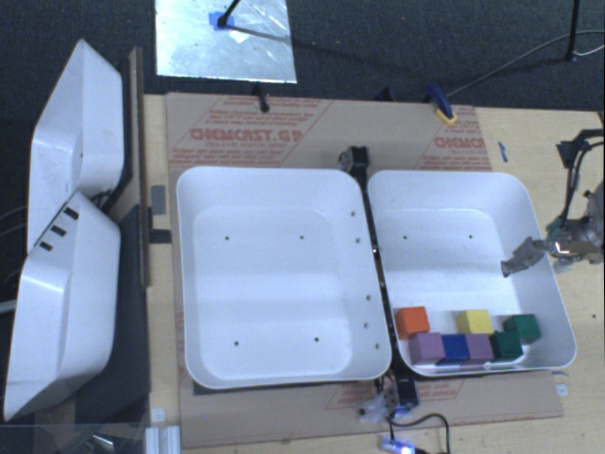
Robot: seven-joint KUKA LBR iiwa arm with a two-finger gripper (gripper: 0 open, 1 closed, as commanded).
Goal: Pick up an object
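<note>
Several small blocks lie along the front wall of the right bin [529, 206]. An orange block [411, 322] and a yellow block [474, 322] sit just behind a row with a purple block [426, 347] and a blue block [456, 347]. A green block [520, 328] fills the front right corner. My gripper [520, 256] reaches in over the bin's right rim, well behind the green block and touching no block. Nothing shows in its grasp.
The left bin [274, 183] stands beside the right one, with a dark divider between them. White casings [66, 244] lie at the far left. A shiny metal sheet [224, 26] lies on the floor behind the bench.
</note>
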